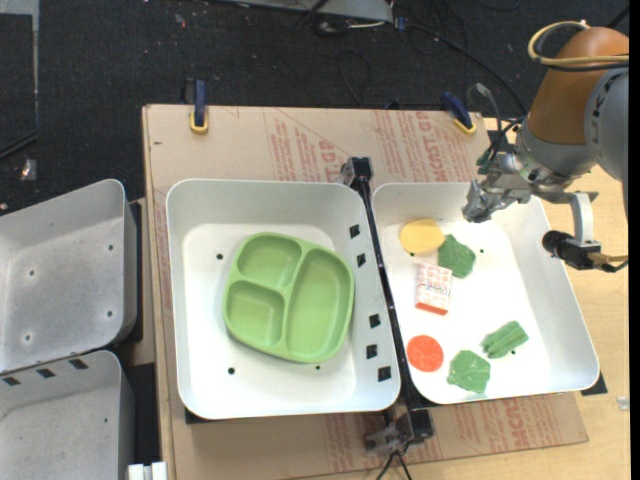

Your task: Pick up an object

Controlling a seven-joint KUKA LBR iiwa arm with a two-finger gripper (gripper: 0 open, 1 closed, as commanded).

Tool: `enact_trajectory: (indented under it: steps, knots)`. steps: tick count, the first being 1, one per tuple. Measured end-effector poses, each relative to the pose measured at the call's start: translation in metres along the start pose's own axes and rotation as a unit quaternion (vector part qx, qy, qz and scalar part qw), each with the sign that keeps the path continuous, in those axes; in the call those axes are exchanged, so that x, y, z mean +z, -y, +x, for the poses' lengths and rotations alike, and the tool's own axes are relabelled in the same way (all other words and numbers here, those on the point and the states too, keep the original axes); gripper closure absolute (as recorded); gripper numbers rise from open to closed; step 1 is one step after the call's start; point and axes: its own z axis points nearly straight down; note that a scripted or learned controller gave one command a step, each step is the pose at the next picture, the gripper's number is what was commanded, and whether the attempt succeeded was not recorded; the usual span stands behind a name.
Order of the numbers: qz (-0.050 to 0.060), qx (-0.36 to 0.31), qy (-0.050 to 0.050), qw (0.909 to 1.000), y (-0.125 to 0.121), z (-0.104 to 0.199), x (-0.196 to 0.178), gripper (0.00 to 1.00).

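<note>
In the right bin (560, 318) lie a yellow oval piece (421, 235), a green leafy piece (457, 255), a small white and red packet (434, 289), a red-orange disc (425, 353), and two more green pieces (505, 339) (469, 371). My gripper (478, 208) hangs over the bin's far edge, up and to the right of the yellow piece and apart from it. Nothing shows between its fingers.
The left bin (190, 268) holds a green divided tray (290, 296). A black divider (375, 268) runs between the bins. Blue and yellow clamps (199, 107) (459, 114) grip the far board edge. White panels (60, 258) lie at the left.
</note>
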Motion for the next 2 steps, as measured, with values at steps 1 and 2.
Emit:
enact_trajectory:
  steps: [1, 2]
  knots:
    - [0.0, 0.0, 0.0, 1.0, 0.001, 0.001, -0.044, 1.0]
    - [0.001, 0.0, 0.0, 1.0, 0.0, 0.001, -0.067, 1.0]
